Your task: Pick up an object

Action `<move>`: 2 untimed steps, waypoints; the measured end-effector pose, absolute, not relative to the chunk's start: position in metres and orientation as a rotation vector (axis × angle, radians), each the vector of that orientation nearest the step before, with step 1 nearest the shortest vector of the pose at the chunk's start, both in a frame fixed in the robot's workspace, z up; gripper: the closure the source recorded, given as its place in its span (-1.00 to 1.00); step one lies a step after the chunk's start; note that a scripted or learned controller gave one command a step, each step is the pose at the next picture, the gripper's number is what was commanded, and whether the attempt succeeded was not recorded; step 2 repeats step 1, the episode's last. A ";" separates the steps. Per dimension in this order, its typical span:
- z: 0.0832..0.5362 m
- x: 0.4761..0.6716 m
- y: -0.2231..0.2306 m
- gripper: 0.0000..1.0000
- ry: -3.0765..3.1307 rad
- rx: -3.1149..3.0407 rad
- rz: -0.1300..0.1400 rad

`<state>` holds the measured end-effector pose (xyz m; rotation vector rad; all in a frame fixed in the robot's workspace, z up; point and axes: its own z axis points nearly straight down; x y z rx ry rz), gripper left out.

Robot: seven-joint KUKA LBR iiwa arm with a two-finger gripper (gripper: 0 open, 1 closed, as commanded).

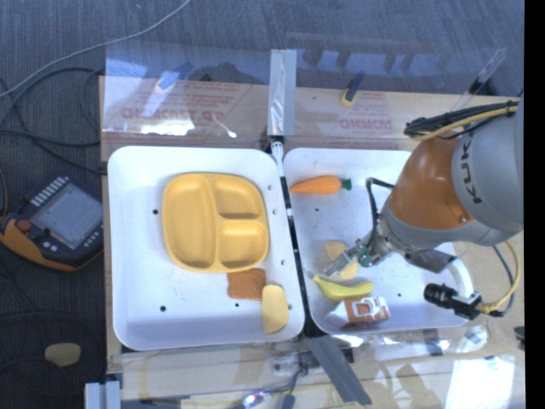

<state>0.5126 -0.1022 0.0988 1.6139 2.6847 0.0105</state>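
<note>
We read the gripper (347, 265) as low in the right bin (400, 318), right over the pale yellow piece (335, 251) and just above the banana (344, 287); whether the claw is released or clenched we cannot tell, it's too small and blurred at the tip. Nearest the front edge sits the small orange-and-white carton (368, 310), touching or nearly touching the banana, so a low close could catch two items, or nudge the banana against the carton and lose both. The pale piece lies partly under the tip, so an off-centre close likely just skids it along the bin floor. Further back the carrot (317, 186) lies well apart near the divider, the cleaner target in our view. In the left bin (136, 228), the yellow divided tray (215, 221), a brown slab (246, 284) and a cream piece (274, 307) are out of play. The arm (443, 198) overhangs the right rim, so a steep lift risks clipping it.
</note>
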 end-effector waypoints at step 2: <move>0.183 0.573 -0.039 1.00 2.554 1.829 -0.004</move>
